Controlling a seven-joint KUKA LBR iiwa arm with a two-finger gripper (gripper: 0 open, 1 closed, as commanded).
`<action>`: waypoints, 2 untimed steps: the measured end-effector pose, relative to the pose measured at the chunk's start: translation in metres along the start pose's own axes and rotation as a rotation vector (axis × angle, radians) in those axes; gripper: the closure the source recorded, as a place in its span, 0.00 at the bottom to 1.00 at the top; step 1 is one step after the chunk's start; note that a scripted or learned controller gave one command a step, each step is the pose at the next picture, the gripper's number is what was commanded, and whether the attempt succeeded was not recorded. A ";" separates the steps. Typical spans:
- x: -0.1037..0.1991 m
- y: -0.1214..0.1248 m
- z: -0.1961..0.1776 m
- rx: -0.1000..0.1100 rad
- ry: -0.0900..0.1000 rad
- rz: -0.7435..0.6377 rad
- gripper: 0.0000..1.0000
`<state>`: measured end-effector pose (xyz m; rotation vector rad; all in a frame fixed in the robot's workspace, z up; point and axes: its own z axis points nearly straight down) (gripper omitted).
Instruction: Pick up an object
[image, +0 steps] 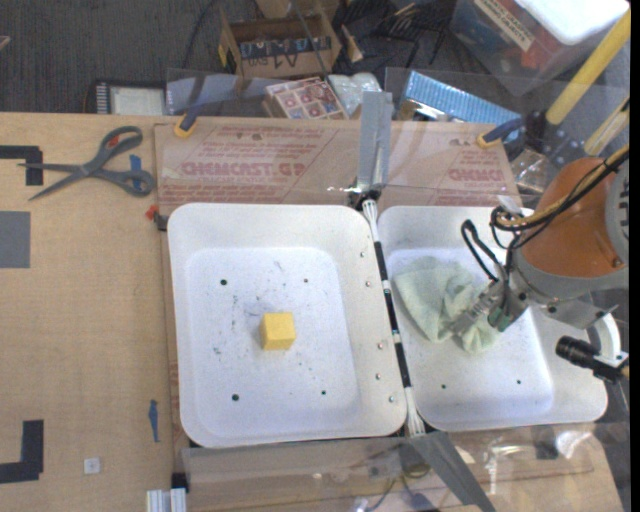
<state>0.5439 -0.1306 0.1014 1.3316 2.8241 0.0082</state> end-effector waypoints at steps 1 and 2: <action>0.064 0.102 -0.083 0.013 0.011 0.276 1.00; 0.063 0.103 -0.094 0.010 0.007 0.275 1.00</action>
